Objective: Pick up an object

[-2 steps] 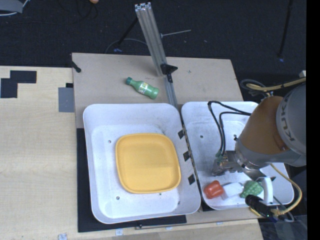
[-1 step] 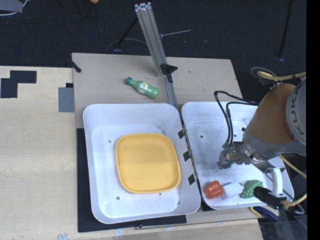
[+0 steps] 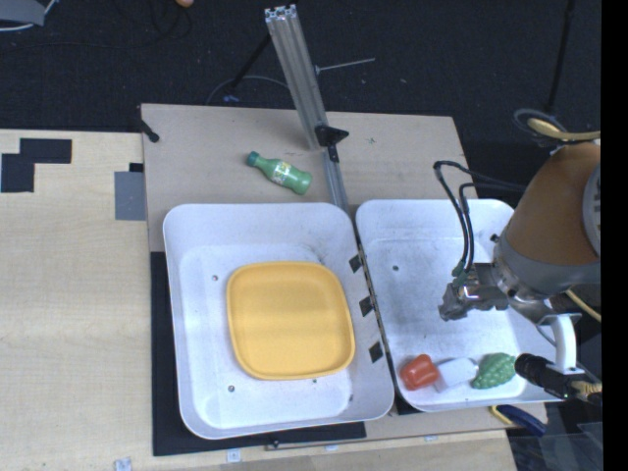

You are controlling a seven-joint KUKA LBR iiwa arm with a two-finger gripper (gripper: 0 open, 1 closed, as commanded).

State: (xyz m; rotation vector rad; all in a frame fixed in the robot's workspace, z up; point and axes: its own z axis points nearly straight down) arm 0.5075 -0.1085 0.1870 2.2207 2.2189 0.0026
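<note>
Plate (image 3: 290, 319) lies mid left bin (image 3: 186, 263). In right bin (image 3: 412, 234), along its near edge: pepper (image 3: 420, 370) left, small block (image 3: 457, 371) mid, grapes (image 3: 496, 370) right. Bottle (image 3: 280, 173) on bench (image 3: 392, 155) behind left bin.

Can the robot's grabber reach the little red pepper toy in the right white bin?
Probably yes. The gripper hangs over the right white bin, and the red pepper toy lies below it near the front edge, beside a white object, with nothing covering it.
</note>
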